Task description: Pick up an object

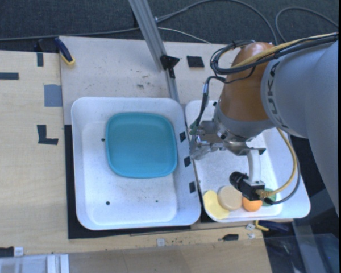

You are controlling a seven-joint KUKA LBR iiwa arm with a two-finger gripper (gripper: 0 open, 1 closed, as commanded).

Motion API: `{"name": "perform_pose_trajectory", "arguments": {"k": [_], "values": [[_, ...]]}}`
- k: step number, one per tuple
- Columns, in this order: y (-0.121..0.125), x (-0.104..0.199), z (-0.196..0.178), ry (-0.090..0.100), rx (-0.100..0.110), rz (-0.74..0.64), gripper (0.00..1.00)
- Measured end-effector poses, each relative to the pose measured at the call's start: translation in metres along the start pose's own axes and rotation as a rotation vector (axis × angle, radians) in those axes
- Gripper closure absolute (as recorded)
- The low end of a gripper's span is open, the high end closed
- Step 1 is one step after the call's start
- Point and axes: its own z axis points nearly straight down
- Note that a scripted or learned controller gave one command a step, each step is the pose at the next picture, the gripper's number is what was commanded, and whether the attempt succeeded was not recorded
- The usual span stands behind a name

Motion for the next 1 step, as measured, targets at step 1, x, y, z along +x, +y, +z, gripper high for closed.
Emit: {"name": "perform_pose_trajectory", "arguments": {"k": [1], "values": [[0.0060, 0.0542, -0.0113, 0.001, -0.002, -0.001, 1.00]]}}
